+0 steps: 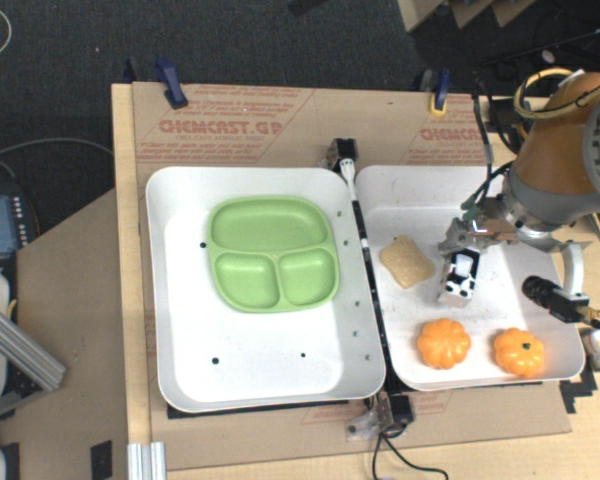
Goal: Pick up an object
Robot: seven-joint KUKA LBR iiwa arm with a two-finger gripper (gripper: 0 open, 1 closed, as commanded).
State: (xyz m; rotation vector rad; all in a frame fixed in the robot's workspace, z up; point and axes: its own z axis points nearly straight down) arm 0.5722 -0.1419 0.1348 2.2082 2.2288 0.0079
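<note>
The right bin [420, 183] holds a tan bread-like piece [406, 261], a small black-and-white cow toy [460, 277] and two orange pumpkins [444, 342] [519, 352]. My gripper [468, 234] reaches in from the right and sits just above and behind the cow toy, close to its top. Whether it touches the toy is not clear. The bread piece lies to the gripper's left, and the pumpkins lie nearer the front edge of the bin.
The left bin [180, 338] carries a green divided plate [273, 252]. A black ridge [365, 258] separates the two bins. The grey arm with its orange band [560, 153] covers the right bin's back right corner. A black fitting [550, 298] sits at the right rim.
</note>
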